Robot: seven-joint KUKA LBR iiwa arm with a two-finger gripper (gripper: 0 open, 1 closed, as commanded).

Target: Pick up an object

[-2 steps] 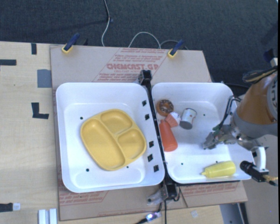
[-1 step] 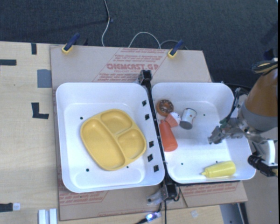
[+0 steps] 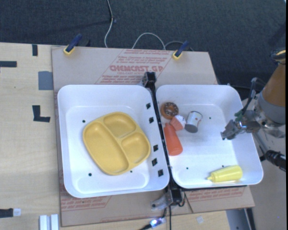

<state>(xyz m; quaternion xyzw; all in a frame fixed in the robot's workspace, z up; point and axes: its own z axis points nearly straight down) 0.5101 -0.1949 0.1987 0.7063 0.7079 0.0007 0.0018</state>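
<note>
Yellow plastic squeeze bottle (image 3: 225,174): lying on its side in the near corner of the right-hand shallow white bin (image 3: 206,150), camera-ward of the hand (image 3: 232,130) and a little apart from it. Likely the handiest target, with bare floor all round it.

Hand low over the outer part of that same bin, nothing visible in its grasp. Open or closed: cannot tell at this size.

For a clean try: swing toward the camera until centred over the bottle's body, turn to close across the narrow width and not along the length, descend straight, close, then lift clear of the rim. Probably wise to avoid the tapered nozzle end, where a grip could slip.

Farther in, toward the divider from the hand: orange-red tapered plastic piece (image 3: 173,140) lying beside the divider. Beyond that, small grey metal cup (image 3: 193,121) tipped on its side, nearly level with the hand. Past the cup, brown ring-shaped toy doughnut (image 3: 170,109).

Across the divider, well apart from the hand: yellow three-compartment plastic plate (image 3: 116,142) flat in the left-hand white bin (image 3: 72,123).

Count: two bins on the bench (image 3: 19,128); one bottle, one orange-red piece, one cup, one doughnut, one plate.
</note>
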